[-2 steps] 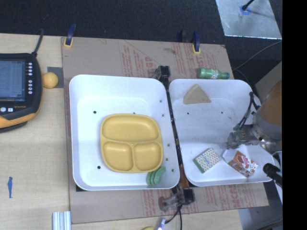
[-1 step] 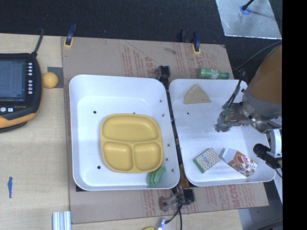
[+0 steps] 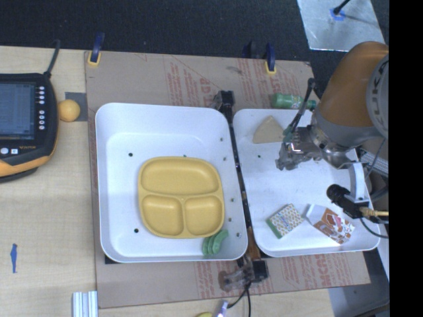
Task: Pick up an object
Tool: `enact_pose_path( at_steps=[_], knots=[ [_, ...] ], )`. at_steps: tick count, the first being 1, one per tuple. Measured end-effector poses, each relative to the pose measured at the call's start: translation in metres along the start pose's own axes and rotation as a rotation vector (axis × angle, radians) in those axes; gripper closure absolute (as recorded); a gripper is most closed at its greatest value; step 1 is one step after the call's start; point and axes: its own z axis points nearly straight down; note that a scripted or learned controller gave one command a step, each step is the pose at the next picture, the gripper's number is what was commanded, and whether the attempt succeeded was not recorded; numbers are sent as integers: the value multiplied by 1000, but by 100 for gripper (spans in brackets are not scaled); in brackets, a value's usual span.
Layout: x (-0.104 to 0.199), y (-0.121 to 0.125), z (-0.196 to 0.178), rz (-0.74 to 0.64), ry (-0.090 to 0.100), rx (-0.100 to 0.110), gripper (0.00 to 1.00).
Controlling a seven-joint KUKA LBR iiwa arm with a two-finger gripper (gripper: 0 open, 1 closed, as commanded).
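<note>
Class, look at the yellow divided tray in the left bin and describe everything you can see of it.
The yellow divided tray is a rounded rectangle of smooth, plastic-looking material, pale mustard in colour. Raised ridges split it into three compartments: one wide one across the far side and two smaller ones nearer the camera. It lies flat, open side up, on the floor of the left bin, slightly toward the near right. A small green object sits against its near right corner. Nothing is visible in the compartments.
</note>
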Motion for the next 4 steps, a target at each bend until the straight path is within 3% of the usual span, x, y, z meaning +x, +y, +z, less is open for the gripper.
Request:
enact_pose_path(
  at_steps=[1,2,3,4],
  knots=[
    [-41,44,-51,1,-1,-1,100],
    [-7,64,-50,0,-1,-1,100],
    [22,75,-38,0,0,1,100],
    [-50,66,51,1,-2,2,100]
  ],
)
